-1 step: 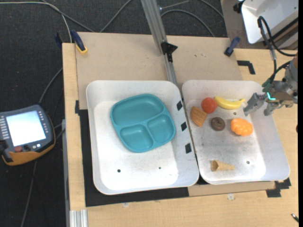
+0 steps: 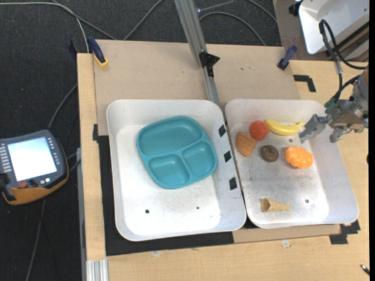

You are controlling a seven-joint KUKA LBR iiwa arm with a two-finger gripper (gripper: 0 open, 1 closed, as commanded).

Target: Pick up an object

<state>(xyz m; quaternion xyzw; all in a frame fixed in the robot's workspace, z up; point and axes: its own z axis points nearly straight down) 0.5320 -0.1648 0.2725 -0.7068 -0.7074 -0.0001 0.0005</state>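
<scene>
- the step in hand looks like the approach: the gripper (image 2: 322, 129) hangs over the right bin (image 2: 334, 198) at its 2 o'clock corner, with nothing lifted yet.
- the fingers (image 2: 309, 129) look spread apart and released; one dark tip reaches toward 9 o'clock, and nothing sits between them.
- that tip lies just beside the right end of the banana (image 2: 283, 126); whether it touches is too fine to tell.
- the orange fruit (image 2: 299, 157) lies near, at 7 o'clock from the gripper.
- further toward 9 o'clock sit the brown doughnut (image 2: 269, 153), the red tomato (image 2: 258, 129) and the croissant (image 2: 246, 144); an ice-cream cone (image 2: 274, 204) lies at the bin's 6 o'clock.
- the left bin (image 2: 126, 215) carries a teal divided plate (image 2: 176, 151).
- next, i judge, the fingers must settle astride one item, likely the banana or orange fruit, descend, then clench before lifting.
</scene>
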